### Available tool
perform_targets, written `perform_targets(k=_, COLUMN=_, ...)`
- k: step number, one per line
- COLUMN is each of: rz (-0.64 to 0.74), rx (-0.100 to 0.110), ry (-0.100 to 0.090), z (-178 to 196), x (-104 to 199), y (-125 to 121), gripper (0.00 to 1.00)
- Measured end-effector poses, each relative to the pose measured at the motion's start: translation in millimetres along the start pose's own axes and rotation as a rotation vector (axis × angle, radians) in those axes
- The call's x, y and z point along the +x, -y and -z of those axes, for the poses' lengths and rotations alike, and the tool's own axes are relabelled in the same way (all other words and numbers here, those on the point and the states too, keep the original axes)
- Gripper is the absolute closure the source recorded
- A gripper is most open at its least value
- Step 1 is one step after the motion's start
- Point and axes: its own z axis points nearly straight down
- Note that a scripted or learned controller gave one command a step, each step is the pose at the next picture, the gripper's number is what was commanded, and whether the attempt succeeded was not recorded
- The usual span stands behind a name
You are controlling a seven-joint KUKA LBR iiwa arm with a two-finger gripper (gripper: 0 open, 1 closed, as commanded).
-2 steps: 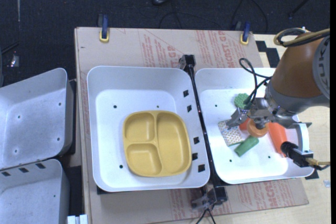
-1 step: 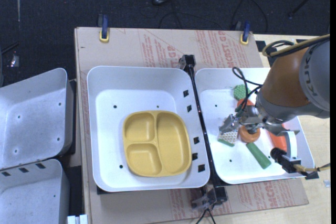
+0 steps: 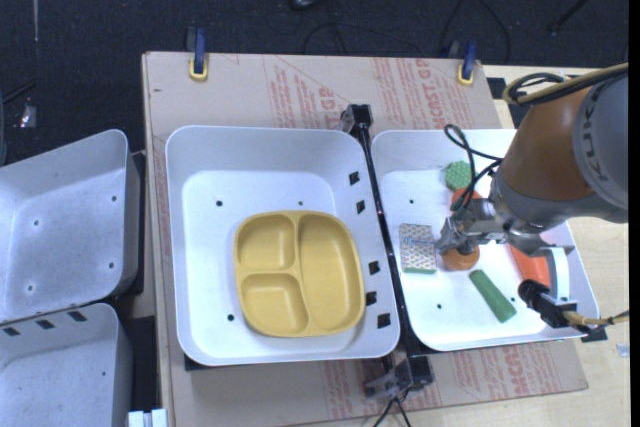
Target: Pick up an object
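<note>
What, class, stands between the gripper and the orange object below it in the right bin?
Nothing visible does. The gripper sits directly over the orange object, in the right bin. The grey patterned pad lies just to the camera's left of it and the green block to the lower right, both off to the side.

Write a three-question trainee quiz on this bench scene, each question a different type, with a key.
1. True or false: the yellow three-compartment plastic tray lies in the right white bin.
2. Which object lies nearest the grey speckled rectangular sponge? A) green rectangular block B) small orange round object C) green round textured object
3. Fill in: the tool hangs over the ___ bin.

Key: 1 false, it lies in the left white bin. 2 B. 3 right.
</note>
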Motion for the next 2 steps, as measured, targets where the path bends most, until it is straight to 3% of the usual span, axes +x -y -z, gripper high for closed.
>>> perform_targets(k=1, rz=0.005, rx=-0.005, ry=0.002, z=54.5, x=-2.5, y=-11.5, gripper=1.0)
perform_targets(k=2, rz=0.005, rx=-0.005, ry=0.001, z=109.4, x=-1.6, y=-2.7, gripper=1.0)
